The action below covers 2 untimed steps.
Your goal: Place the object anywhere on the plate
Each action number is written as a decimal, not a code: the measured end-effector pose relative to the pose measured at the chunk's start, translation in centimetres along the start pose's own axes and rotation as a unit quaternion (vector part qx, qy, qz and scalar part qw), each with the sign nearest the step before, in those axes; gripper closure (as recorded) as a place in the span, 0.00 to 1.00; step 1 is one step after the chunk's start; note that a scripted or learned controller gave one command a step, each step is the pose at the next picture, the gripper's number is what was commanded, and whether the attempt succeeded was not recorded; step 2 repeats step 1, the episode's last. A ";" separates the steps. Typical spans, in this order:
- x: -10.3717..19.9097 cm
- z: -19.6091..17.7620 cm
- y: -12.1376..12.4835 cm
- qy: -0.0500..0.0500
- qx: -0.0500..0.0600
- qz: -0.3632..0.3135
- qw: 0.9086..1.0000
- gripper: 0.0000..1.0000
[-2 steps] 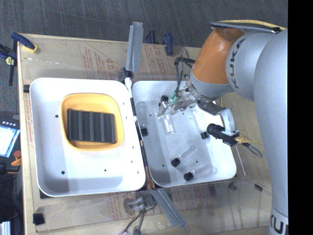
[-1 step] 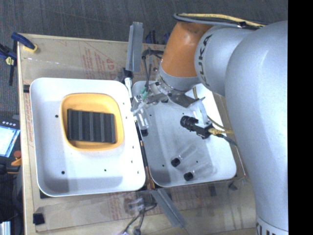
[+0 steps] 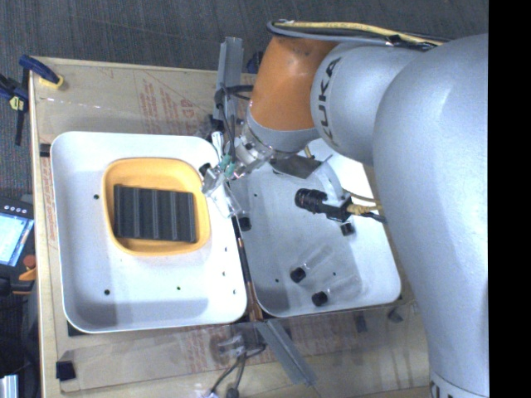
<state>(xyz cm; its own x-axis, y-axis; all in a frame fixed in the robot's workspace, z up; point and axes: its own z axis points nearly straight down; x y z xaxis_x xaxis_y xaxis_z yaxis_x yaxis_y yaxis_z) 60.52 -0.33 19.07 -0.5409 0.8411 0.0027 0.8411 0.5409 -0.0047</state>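
The pincer (image 3: 217,172) hangs just off the plate's (image 3: 158,172) right rim, positioned for a drop, its grip state not discernible.

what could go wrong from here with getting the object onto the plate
1. The gripper hangs above the divide between the two bins, by the yellow plate's right rim; a release here could drop the object onto the left bin's floor or the bin edge instead.
2. The small greenish object at the gripper is hard to make out, so the grasp may be weak or failed.
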 end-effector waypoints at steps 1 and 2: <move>0.0 0.0 0.0 0.000 0.000 0.000 1.000 0.00; 0.0 0.0 0.0 0.000 0.000 0.000 1.000 0.00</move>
